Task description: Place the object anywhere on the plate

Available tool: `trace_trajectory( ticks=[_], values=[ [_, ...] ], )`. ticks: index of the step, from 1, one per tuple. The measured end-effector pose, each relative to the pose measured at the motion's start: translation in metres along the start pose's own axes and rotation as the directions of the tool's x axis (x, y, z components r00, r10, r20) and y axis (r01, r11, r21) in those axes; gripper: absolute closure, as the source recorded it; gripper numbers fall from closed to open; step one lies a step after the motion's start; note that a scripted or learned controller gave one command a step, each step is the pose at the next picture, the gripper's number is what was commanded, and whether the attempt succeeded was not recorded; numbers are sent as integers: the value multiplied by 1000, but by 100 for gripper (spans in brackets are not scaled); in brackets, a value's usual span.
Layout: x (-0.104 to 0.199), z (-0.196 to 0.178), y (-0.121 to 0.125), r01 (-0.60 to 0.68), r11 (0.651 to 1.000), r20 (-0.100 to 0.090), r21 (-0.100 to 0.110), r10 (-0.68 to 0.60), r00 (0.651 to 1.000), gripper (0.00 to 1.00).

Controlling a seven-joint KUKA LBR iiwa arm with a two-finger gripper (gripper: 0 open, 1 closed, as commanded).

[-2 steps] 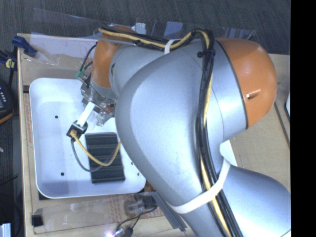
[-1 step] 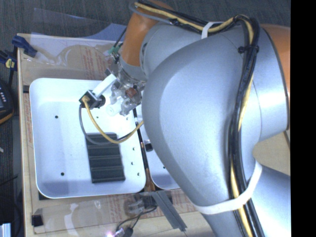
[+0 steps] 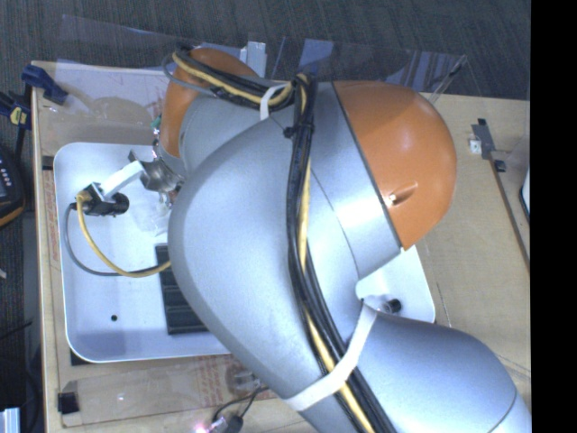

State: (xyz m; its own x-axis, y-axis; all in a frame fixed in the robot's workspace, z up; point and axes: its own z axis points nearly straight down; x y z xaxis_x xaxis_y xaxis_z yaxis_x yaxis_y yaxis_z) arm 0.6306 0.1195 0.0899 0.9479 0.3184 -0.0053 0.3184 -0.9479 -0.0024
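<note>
My grey arm [image 3: 297,269] hangs over the shallow white left bin [image 3: 68,242]; I cannot tell my hand's state, and judge placing not yet done.

Grey KUKA arm [image 3: 297,269] sprawls across bench [image 3: 478,233], bulk covering most of both bins. Orange band [image 3: 410,165] sits upper right, second orange section [image 3: 194,84] near top. Black-and-yellow cable bundle [image 3: 302,242] runs down arm's length, cinched by white ties. Wrist end [image 3: 162,174] hangs over left white bin [image 3: 81,314]. Yellow cable [image 3: 95,255] loops above bin floor from black connector [image 3: 106,204]. Dark ribbed object [image 3: 180,300] lies in bin, partly hidden under arm. Gripper fingers hidden.
</note>
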Motion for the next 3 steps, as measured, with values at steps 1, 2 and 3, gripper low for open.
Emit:
trace_trajectory(
  ticks=[1,2,3],
  values=[
    [-31,-232,4,-120,993,-8,-2,120,993,100],
    [13,-200,-52,-118,993,-6,-3,118,993,100],
    [21,-237,-96,7,1000,-7,-4,-7,1000,100]
  ],
)
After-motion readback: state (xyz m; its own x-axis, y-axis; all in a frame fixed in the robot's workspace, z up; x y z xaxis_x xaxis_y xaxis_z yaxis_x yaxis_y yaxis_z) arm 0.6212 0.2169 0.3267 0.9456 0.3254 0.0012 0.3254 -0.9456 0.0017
